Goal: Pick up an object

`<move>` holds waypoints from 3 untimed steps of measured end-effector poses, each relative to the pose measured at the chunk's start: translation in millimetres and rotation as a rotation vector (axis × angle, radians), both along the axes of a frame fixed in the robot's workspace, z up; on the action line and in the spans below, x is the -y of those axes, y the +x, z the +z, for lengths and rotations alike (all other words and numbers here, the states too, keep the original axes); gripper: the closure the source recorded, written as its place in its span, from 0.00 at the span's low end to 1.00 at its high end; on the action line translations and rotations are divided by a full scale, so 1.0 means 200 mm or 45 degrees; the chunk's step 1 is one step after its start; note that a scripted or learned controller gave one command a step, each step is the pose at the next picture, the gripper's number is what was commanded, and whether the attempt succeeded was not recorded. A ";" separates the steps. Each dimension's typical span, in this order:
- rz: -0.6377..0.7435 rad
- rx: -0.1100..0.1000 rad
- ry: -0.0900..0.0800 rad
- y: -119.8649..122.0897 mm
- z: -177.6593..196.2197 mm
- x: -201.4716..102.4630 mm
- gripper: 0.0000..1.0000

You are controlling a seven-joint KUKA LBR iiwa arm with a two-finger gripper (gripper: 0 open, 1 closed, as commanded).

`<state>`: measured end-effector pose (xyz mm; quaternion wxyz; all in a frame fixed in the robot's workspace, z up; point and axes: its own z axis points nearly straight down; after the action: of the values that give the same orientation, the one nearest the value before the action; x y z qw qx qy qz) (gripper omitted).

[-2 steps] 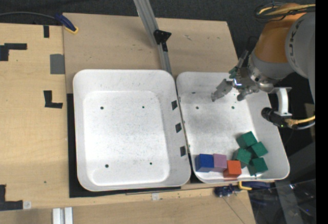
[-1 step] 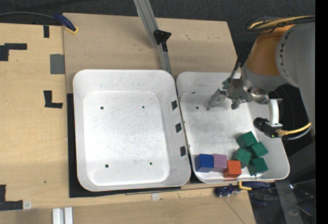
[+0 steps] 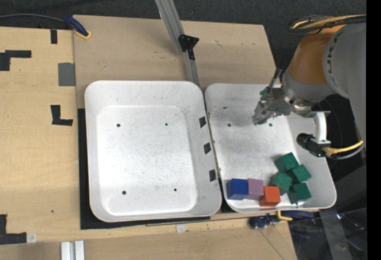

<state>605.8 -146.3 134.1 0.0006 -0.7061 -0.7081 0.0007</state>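
Observation:
In the right bin (image 3: 238,134) a cluster of small blocks lies at the near edge: a blue block (image 3: 238,187), a lilac block (image 3: 255,187), an orange block (image 3: 271,195) and several green blocks (image 3: 292,177). My gripper (image 3: 262,115) hangs over the far right part of that bin, well above the blocks in the picture and apart from them. Nothing shows between its fingers.
The left bin (image 3: 146,149) sits beside the right one on the wooden bench. A slanted metal pole (image 3: 169,9) with a black clamp crosses the back. A blue and yellow tool (image 3: 78,25) lies at the bench's far left. Cables hang at the arm's right.

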 end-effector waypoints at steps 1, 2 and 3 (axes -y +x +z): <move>-0.001 0.009 -0.002 0.05 0.30 0.01 1.00; -0.002 0.005 0.000 0.05 0.44 0.01 1.00; 0.004 0.000 0.002 0.06 0.39 -0.27 1.00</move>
<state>618.3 -91.6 212.3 0.0012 -0.7050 -0.7092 -0.0001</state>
